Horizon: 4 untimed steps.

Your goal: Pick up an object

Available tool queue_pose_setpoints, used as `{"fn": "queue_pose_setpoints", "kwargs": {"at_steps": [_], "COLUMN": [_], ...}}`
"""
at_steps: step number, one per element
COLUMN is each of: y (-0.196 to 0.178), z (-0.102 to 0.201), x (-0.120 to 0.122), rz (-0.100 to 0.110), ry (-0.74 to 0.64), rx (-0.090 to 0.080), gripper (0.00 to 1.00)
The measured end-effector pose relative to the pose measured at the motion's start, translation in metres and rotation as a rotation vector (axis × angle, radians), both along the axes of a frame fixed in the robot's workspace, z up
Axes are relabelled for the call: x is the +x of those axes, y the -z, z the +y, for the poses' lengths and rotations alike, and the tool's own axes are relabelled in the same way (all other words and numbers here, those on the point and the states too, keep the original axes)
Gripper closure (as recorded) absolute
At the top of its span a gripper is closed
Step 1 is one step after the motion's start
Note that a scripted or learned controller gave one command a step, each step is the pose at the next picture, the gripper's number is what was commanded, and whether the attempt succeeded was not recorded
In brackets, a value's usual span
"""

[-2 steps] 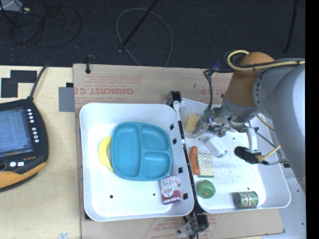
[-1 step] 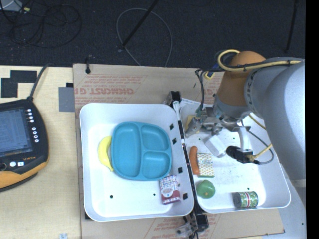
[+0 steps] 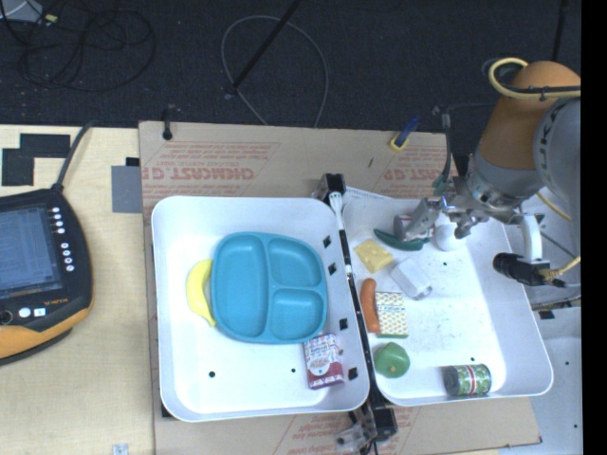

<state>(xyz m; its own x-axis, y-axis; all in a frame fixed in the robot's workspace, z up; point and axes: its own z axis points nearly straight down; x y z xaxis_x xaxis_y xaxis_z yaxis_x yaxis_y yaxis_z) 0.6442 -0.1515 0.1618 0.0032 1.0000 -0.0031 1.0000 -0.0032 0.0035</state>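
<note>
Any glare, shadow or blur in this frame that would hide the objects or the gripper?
Camera view: even lighting, with the white right bin bright but not blown out; the blue divided plate and green can read clearly. The gripper is soft and cluttered against the dark green object, so its fingers are hard to separate.

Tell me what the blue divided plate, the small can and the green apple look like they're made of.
Blue divided plate: probably moulded plastic, one even matte colour with soft rounded ridges. Small can: likely metal under a printed label, judging by its pale shiny end, though a plastic toy is possible. Green apple: looks like smooth toy plastic, uniform green with a slight sheen.
</note>
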Motion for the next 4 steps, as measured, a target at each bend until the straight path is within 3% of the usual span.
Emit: {"fn": "queue_pose_setpoints", "kwargs": {"at_steps": [1,2,3,4], "y": [0.064,0.069,0.075,0.064], "z": [0.04,-0.012,0.049,0.046], "x": [-0.001,0.003,-0.028,-0.026], "rz": [-0.003,-0.006,0.01,0.007], "ry": [-0.004,-0.002,-0.006,-0.002], "rx": [0.006,0.003,0.006,0.005], "gripper": [0.0,0.0,0.0,1.0]}}
